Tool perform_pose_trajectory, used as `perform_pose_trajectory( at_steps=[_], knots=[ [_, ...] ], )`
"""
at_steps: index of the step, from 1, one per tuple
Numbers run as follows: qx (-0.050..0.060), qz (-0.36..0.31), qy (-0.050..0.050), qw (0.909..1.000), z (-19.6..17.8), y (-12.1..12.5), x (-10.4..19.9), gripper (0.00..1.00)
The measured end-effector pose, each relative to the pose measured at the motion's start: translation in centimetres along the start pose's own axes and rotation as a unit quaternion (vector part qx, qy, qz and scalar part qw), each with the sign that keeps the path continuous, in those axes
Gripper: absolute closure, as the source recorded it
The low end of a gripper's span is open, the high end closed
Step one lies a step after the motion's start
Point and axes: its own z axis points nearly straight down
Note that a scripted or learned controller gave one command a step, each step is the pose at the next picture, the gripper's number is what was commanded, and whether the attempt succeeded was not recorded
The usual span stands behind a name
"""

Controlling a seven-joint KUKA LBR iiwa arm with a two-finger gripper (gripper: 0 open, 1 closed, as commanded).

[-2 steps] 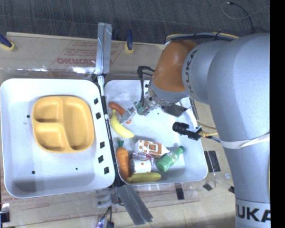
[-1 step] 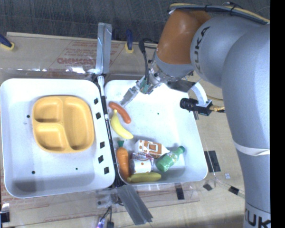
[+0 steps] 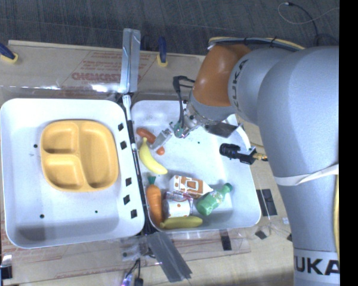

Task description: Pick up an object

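You have the gripper low in the right bin, and nothing shows between its fingers, though whether they stand apart or closed cannot be told from this slant. So count the pick as not yet done: no object is lifted. Closest to the tool are the small red-orange piece just to its left and the banana just below it. Further below lie the carrot, the carton and the green bottle. Well off to the tool's left, the yellow divided plate rests in the other bin. What is left is closing on one item and raising it
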Motion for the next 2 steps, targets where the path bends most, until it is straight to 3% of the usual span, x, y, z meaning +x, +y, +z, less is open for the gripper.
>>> perform_pose_trajectory(
  at_steps=[1,2],
  knots=[
    [0.0,-0.002,0.0,1.0,-1.0,0.1,0.0,1.0],
    [-0.001,0.105,0.0,0.9945,-10.1,4.5,3.4,1.0]
  ],
)
